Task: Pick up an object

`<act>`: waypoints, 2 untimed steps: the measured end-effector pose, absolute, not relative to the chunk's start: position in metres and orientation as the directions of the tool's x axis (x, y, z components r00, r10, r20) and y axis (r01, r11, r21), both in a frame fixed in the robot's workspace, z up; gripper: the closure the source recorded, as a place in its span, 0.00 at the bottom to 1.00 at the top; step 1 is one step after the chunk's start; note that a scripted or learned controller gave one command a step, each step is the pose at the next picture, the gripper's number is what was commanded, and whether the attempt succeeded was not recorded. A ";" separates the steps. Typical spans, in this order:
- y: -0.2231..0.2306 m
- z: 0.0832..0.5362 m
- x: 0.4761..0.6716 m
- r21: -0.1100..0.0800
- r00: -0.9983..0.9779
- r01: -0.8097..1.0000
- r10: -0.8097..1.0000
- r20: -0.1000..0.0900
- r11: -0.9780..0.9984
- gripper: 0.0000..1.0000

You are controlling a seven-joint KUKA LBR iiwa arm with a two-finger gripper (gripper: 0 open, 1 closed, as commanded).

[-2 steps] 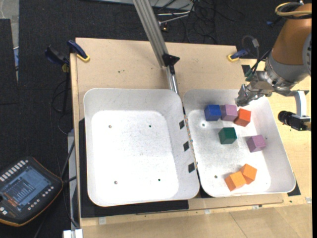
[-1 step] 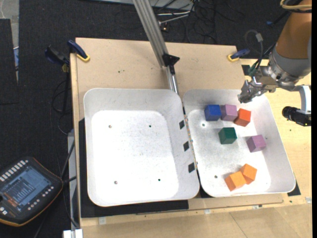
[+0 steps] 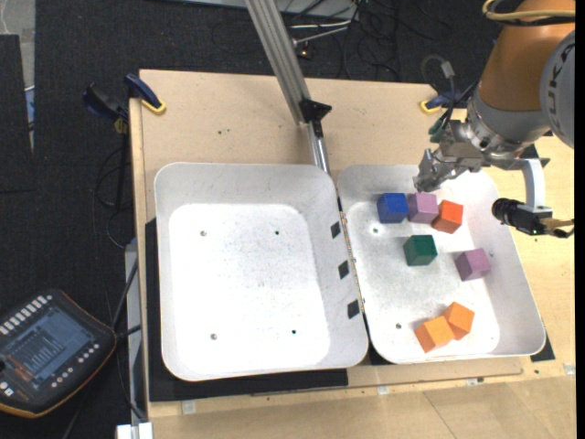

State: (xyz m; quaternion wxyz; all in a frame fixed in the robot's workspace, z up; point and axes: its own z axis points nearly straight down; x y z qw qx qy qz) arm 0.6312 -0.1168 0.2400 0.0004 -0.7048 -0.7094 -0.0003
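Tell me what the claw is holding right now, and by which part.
Cannot be told. The claw is low over the pink cube in the right bin, but no block shows between its tips.

Worktop (image 3: pixel 238 117): pale wood board, the landmark for the rest.
Metal pole (image 3: pixel 279 48): slants in over the worktop's far edge.
Clamps: blue-and-yellow, one (image 3: pixel 142 94) at the far-left corner, one (image 3: pixel 437 101) at the far-right.
Handheld control pad (image 3: pixel 46 350): off the worktop's near-left corner, on the dark floor.
Cables (image 3: pixel 366 12): beyond the far edge.
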 end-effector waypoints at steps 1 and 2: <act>-0.065 0.237 0.626 -0.001 -0.008 1.000 1.000 0.002 0.008 1.00; -0.004 0.231 0.627 -0.001 -0.009 1.000 1.000 0.002 0.009 1.00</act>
